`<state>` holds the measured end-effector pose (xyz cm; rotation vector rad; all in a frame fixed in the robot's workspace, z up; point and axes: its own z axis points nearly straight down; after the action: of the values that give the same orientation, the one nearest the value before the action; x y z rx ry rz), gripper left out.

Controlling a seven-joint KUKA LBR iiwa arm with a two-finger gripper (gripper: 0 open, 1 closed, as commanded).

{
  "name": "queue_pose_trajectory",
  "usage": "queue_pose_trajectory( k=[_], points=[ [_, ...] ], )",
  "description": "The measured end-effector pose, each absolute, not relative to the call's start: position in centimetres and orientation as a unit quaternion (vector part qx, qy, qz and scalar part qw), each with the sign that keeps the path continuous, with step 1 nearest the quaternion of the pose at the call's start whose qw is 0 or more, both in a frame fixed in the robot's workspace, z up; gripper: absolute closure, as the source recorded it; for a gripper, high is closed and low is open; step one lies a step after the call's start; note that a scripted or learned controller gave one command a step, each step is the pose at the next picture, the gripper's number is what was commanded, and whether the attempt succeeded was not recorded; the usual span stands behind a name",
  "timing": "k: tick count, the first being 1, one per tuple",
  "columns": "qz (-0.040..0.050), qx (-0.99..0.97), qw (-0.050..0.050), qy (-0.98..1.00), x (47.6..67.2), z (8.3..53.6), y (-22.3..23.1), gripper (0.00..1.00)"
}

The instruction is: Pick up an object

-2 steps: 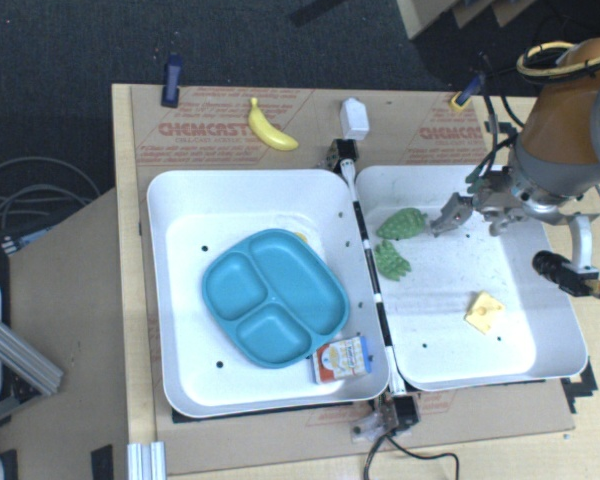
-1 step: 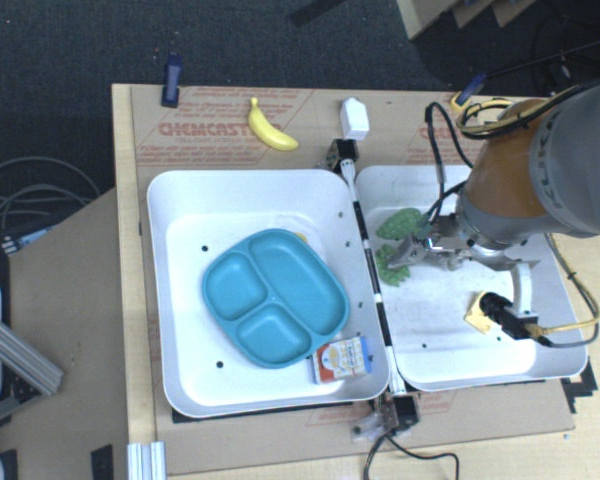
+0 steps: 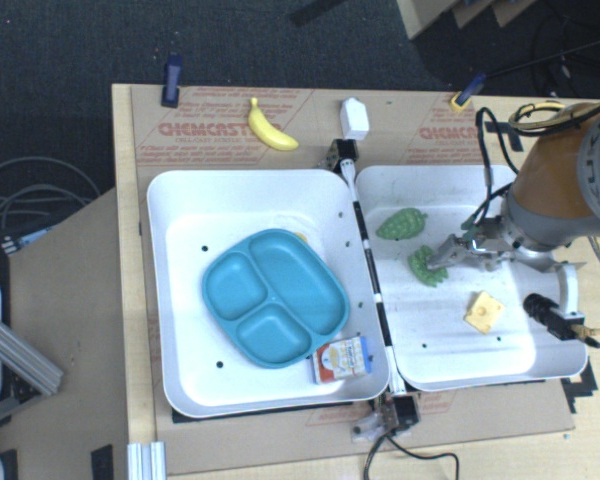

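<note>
End effector (image 3: 448, 257): low in the right bin (image 3: 420, 360), finger state cannot be told. Green leafy toy (image 3: 426, 266): touching its tip, just left and nearer. Second green toy (image 3: 401, 224): farther left. Yellow cheese wedge (image 3: 483, 312): nearer, right.

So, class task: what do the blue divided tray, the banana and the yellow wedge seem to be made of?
Blue divided tray: likely moulded plastic, judging by its even colour, soft sheen and rounded compartments.
Banana: probably a plastic toy, being uniform yellow and smooth, though real fruit can't be ruled out.
Yellow wedge: looks like a toy cheese piece, plastic or foam; too small to tell which.
</note>
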<state>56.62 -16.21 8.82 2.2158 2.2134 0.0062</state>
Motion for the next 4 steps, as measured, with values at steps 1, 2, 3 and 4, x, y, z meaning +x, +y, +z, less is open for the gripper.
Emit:
queue_pose_trajectory(
  k=[1, 2, 3, 4],
  points=[
    [0.0029, 0.707, 0.002, 0.707, 56.9, 8.8, -9.6, 0.0],
    [0.0014, 0.708, 0.003, 0.707, 55.3, 8.8, -16.1, 0.0],
    [0.001, 0.706, 0.001, 0.708, 57.3, 13.5, -10.1, 0.0],
    [-0.0008, 0.707, -0.001, 0.707, 56.0, 8.4, -9.3, 0.0]
  ],
)
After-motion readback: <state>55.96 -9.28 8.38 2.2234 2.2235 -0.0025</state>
